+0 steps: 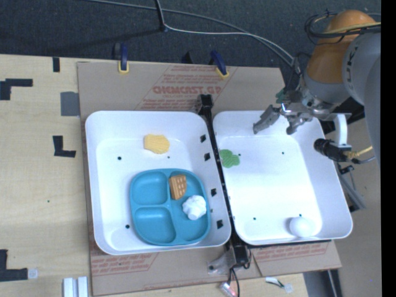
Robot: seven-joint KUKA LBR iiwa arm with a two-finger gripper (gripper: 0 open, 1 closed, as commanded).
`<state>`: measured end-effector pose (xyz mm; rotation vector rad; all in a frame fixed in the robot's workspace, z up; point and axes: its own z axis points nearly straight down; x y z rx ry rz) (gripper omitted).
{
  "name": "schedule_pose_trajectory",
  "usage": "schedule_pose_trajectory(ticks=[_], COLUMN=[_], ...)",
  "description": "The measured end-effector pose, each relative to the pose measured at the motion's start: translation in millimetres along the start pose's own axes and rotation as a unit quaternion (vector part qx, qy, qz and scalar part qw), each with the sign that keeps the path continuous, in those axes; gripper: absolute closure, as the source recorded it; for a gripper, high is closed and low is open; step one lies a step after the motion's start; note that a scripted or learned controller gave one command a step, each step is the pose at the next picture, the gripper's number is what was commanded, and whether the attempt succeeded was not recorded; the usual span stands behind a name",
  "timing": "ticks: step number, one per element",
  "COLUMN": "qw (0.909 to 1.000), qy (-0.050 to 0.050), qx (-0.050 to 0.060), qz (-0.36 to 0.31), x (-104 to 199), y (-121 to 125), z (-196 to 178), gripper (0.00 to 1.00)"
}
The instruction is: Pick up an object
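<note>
My gripper (276,124) hangs over the far edge of the right bin (322,184), its two fingers spread open with nothing between them. A small green object (229,159) lies at the left side of the right bin, below and left of the gripper. Near that bin's front right corner rests a white ball (302,226). In the left bin (102,166) a yellow piece (156,143) lies near the back. A blue divided plate (154,218) there carries a brown waffle-like piece (177,186) and a white lump (195,207).
A raised divider (216,166) with black clips separates the two bins. The bins sit on a cardboard sheet (179,88) held by clamps at the back. A cable (204,20) runs across the dark background toward the arm.
</note>
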<state>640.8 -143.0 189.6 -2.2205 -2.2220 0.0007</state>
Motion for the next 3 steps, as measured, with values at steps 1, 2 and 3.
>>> schedule_pose_trajectory(ticks=[1,2,3], qw=[1.0000,1.0000,1.0000], qy=[0.000,0.001,0.001], qx=[0.000,0.000,-0.001], qz=[0.000,-0.002,-0.002], x=[25,97,135], y=[-25,-76,-72], z=[4,5,-26], gripper=[0.00,0.00,0.00])
